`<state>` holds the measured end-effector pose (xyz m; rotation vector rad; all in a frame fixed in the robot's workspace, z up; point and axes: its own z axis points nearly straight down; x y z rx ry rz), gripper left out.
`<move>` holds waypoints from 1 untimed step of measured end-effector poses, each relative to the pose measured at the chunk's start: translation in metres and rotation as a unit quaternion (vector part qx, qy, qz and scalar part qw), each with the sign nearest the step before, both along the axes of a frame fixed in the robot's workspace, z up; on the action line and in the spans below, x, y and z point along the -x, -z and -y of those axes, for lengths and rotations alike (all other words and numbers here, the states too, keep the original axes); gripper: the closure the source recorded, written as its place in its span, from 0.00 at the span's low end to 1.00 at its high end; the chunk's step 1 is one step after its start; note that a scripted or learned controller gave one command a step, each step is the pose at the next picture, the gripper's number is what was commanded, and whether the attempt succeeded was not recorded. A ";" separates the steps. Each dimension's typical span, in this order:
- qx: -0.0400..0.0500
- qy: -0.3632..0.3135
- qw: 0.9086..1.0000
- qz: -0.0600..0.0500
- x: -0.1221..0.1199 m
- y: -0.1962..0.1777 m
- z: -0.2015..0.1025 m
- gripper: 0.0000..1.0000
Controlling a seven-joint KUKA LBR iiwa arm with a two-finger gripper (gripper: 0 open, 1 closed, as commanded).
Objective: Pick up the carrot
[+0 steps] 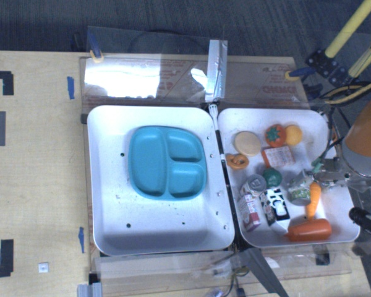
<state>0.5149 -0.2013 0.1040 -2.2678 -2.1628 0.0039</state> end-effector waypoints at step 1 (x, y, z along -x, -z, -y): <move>0.003 -0.050 0.999 0.007 -0.031 -0.083 -0.035 0.00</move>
